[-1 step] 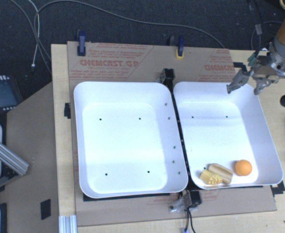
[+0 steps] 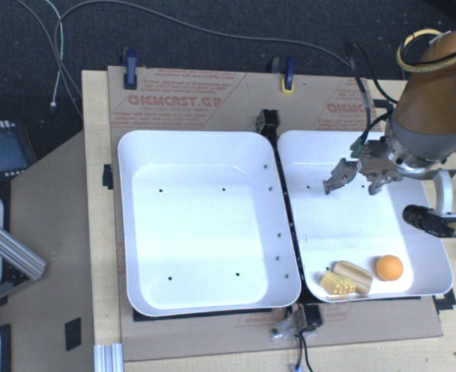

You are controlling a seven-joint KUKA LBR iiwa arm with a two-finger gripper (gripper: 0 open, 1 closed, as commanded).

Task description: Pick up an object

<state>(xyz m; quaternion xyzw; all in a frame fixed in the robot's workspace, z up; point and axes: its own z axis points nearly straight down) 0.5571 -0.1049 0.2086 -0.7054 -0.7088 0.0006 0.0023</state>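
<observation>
Hovering over right bin [image 2: 414, 231], gripper [image 2: 357, 178] fingers spread, empty; orange ball [image 2: 389, 267] may roll off, corn [image 2: 338, 284] & bread roll [image 2: 353, 272] touching → double grab.

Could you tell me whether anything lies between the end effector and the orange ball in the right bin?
Nothing visible does. The end effector hangs over the upper part of the right bin, and bare white floor separates it from the orange ball near the lower edge. The corn-like piece lies left of the ball.
</observation>
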